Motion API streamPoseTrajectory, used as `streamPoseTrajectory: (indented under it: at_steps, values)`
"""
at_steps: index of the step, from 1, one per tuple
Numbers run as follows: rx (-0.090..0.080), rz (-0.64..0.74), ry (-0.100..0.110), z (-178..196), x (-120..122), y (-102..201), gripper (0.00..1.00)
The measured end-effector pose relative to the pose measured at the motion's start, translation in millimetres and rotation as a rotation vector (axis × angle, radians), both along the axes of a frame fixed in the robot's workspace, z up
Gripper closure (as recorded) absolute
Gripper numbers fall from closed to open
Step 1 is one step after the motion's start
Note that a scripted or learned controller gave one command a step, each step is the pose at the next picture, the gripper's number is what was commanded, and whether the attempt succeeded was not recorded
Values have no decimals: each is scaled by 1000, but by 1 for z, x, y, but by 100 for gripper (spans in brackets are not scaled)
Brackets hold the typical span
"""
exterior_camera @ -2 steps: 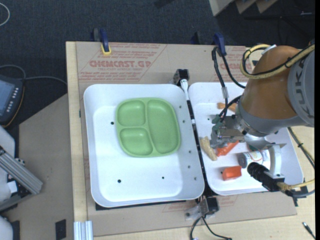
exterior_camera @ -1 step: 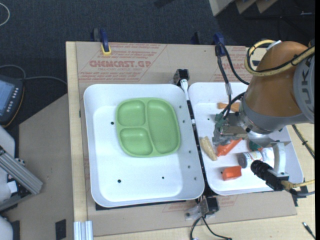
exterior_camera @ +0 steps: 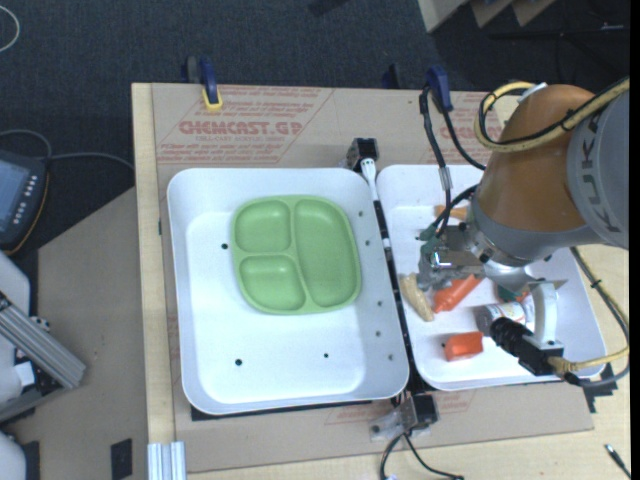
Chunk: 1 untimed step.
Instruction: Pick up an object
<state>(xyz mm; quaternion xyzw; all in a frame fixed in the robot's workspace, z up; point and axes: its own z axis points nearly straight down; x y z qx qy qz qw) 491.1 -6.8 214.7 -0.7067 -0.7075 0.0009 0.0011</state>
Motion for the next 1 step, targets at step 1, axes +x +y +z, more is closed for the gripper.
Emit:
streamPoseTrajectory:
  at_steps: [1]
  values:
    - [0,-2,-2,5,-4,-9,100]
